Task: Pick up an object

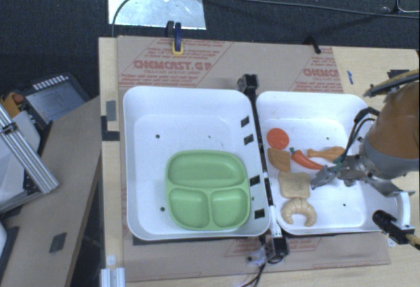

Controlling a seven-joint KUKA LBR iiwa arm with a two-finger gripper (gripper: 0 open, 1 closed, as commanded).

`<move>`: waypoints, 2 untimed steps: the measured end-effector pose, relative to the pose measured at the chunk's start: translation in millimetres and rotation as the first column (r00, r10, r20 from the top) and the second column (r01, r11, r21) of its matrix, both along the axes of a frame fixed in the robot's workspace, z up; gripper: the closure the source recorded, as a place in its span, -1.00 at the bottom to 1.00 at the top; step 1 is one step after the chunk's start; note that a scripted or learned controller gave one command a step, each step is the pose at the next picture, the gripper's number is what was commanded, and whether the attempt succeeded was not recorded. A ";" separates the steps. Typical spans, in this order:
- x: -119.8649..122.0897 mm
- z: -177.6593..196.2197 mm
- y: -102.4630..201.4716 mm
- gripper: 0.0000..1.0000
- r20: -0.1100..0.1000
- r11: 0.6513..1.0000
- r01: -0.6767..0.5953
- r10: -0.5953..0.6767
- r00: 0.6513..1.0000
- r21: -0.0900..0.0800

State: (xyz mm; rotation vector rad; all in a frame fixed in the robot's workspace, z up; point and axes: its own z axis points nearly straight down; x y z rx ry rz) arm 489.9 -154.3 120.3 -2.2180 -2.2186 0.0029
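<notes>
The right bin [298,105] holds toy food along its left side: a red tomato [277,138], a brown piece [279,159], a red-orange carrot or pepper [306,160], an orange piece [326,153], a slice of toast [293,184] and a croissant [298,211]. My gripper [321,178] reaches in from the right, low in the bin, its tips right beside the toast's right edge. Nothing shows between its fingers.
In the left bin [187,105] lies a green divided plate [207,189]. The arm's orange band [397,128] and grey wrist cover the right bin's right side. A black divider clip strip [252,128] runs between the bins. Cardboard lies under both bins.
</notes>
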 end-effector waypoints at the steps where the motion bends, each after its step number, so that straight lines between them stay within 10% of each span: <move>1: 1.7 -34.7 -0.3 -1.00 0.007 1.000 0.000 0.000 1.000 0.000; 2: 4.0 -21.6 0.8 1.00 0.013 1.000 -0.003 0.003 1.000 0.000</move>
